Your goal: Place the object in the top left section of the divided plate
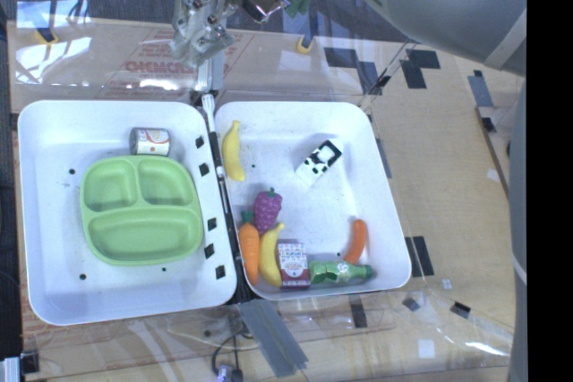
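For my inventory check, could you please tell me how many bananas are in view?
2. One banana lies along the right bin's left wall near the top; the other banana lies near the bottom, between the carrot and a small carton.

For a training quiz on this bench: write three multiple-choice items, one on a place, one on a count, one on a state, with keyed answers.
1. Where does the small can lie?
A. In the left bin, just beyond the green divided plate
B. In the right bin, beside the carrot
C. On the bench outside both bins

2. How many bananas are in the right bin?
A. None
B. Two
C. Five

3. What is the state of the green divided plate?
A. Holds the grapes
B. Flipped upside down
C. Upright, nothing in its sections

Answers:
1 A, the can sits at the plate's far rim inside the left bin.
2 B, one banana lies by the dividing wall, another banana by the carrot.
3 C, all three sections show bare green, and the grapes lie in the right bin.
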You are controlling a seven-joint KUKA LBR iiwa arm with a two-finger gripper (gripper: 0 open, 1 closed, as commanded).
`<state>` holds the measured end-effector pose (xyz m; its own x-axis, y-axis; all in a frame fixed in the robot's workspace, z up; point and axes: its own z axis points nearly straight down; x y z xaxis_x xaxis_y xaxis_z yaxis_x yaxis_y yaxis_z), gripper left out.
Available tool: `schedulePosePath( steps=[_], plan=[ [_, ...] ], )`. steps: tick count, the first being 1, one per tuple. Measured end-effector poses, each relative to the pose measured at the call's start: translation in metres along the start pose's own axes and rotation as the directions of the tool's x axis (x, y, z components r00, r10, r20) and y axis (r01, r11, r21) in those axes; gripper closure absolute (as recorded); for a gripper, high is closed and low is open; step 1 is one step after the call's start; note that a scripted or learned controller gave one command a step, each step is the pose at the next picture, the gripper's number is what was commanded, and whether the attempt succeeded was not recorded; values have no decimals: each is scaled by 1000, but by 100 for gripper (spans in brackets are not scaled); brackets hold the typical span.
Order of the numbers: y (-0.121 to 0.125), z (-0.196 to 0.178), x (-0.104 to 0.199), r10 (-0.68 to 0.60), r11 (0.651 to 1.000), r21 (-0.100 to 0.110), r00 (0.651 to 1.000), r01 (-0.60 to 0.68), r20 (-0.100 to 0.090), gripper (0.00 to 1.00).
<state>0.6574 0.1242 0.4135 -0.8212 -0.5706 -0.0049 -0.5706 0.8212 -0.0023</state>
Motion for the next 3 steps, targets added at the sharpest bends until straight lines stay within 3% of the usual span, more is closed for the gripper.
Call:
schedulePosePath(
  steps=[1,2,3],
  plan=[
    [-23,-29,16,-147,989,0,989,147,0,100],
    [-78,-28,54,-413,911,-5,911,413,-3,100],
    [-43,-29,30,-571,821,0,821,571,1,100]
  ],
)
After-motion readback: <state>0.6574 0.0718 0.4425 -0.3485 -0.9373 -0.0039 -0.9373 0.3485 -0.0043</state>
